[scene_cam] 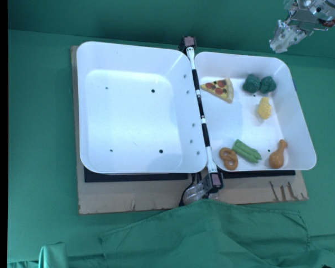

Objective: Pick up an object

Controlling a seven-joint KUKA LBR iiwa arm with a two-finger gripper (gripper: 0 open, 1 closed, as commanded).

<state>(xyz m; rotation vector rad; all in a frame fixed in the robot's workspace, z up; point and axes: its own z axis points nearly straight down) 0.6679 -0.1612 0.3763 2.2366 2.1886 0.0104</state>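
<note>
— Green cloth covers the bench (pixel 39 121); where's the gripper (pixel 281 41)?
— Far right, high above the right bin's (pixel 301 133) far rim, holding nothing; how wide it stands I cannot tell.
— Nearest pick?
— Broccoli (pixel 259 84), just nearward and slightly left. Corn (pixel 264 108) lies beyond it, its long axis running near-far.

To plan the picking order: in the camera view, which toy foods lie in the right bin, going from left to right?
Pizza slice → pretzel → green beans → broccoli → chicken drumstick.
</note>
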